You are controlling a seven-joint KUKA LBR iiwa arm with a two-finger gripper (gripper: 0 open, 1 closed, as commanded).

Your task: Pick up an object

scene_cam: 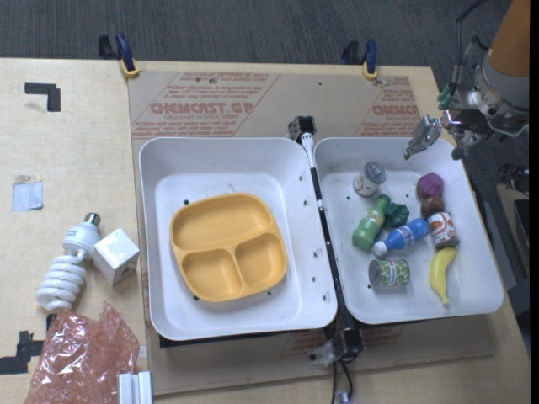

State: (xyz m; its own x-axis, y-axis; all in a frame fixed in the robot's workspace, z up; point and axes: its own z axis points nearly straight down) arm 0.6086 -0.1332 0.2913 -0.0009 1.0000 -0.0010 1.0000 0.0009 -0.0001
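The right bin (480, 297) holds several small objects: a grey-capped little bottle (368, 178), a purple lump (430, 183) with a brown piece (432, 205) below it, a green bottle (368, 228), a blue bottle (402, 236), a red-and-white can (442, 230), a green can (389, 273) and a banana (440, 274). My gripper (440, 140) hangs over the bin's far right corner, above and behind the purple lump. Its fingers are spread open with nothing between them.
The left bin (160, 183) holds a yellow divided plate (227, 247). On the bench to the left lie a spiral light bulb (67, 268), a white cube (116, 255) and a crumpled pink bag (80, 360). Clamps (369, 55) grip the board's far edge.
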